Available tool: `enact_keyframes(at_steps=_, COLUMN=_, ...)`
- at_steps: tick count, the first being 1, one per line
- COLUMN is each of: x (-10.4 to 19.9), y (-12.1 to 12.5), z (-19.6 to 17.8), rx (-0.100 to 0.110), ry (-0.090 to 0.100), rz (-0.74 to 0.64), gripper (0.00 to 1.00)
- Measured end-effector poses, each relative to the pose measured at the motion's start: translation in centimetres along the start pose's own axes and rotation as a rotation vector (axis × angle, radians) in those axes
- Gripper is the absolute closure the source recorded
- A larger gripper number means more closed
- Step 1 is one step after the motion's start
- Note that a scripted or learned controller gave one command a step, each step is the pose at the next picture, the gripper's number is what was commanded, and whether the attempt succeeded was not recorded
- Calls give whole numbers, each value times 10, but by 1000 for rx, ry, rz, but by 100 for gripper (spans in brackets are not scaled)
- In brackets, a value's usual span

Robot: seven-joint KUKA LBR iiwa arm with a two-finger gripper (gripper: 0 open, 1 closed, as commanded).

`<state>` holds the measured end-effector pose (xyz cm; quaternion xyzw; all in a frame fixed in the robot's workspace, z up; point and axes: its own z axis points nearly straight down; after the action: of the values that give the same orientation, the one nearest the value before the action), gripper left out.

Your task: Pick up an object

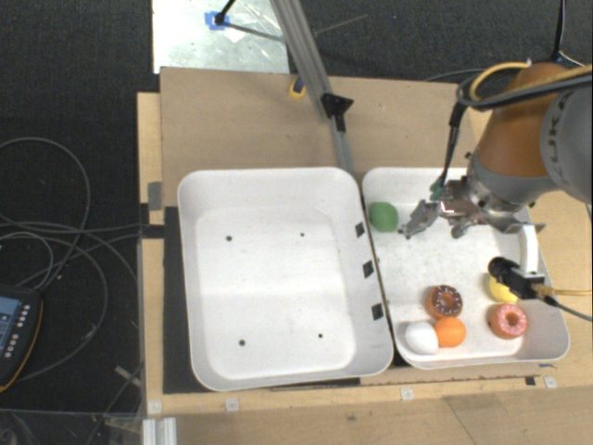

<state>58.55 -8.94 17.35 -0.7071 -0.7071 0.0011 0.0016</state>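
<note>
In the right bin (473, 355) lie several small objects. A green ball (383, 215) rests near the bin's far left corner. A chocolate donut (444, 300), an orange ball (450, 332) and a white egg-shaped piece (422, 337) cluster at the front. A pink donut (508, 321) and a yellow piece (503, 291) lie at the right. My gripper (436, 224) hangs over the bin's far part, just right of the green ball, open, with nothing between its fingers.
The left bin (199, 276) stands beside the right one, with black clips along the shared wall. A grey pole (310, 54) slants over the bench at the back. Cables lie on the floor at the left.
</note>
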Motion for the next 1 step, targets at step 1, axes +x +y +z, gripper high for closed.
enact_keyframes(at_steps=1, x=5, y=1, z=43, rx=-1, ry=0, rz=-1, gripper=0)
